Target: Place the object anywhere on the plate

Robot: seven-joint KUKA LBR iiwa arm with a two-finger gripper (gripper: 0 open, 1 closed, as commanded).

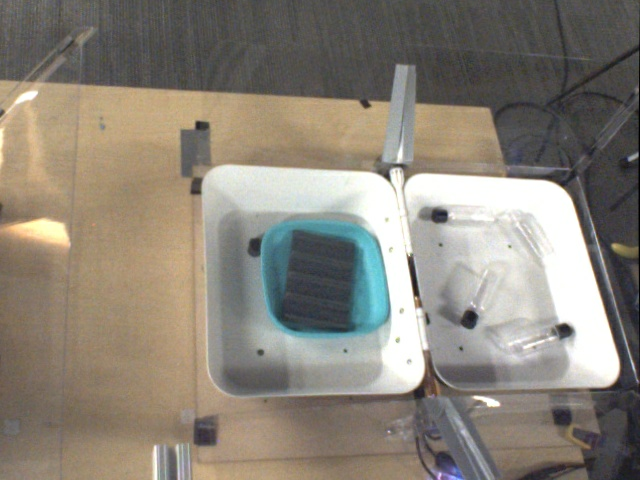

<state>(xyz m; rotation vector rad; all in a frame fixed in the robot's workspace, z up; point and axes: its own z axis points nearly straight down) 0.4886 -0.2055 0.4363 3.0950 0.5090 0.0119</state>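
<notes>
We are looking down on a pale wooden desk [100, 268] with dark carpet behind it, and it is carrying two white bins side by side. In the left bin [225, 368] a teal plate [375, 298] is sitting near the middle, and a dark ridged block [320, 280] is lying flat on it, well inside the rim and only slightly askew. We are taking that block to be the task's object, so we are judging the placing as done, or all but done. In the right bin [590, 368] several clear vials [470, 303] with black caps are lying scattered, apart from one another. We are not able to tell whether the claw is open or closed. The step in hand, as we are reading it, is leaving the block as it lies and pulling clear. To do that well, we are advising a straight lift before any sideways travel, so nothing is dragging the block off the plate or nudging the plate toward the bin wall. We are also advising against passing low over the vials, since they are likely to roll.
</notes>
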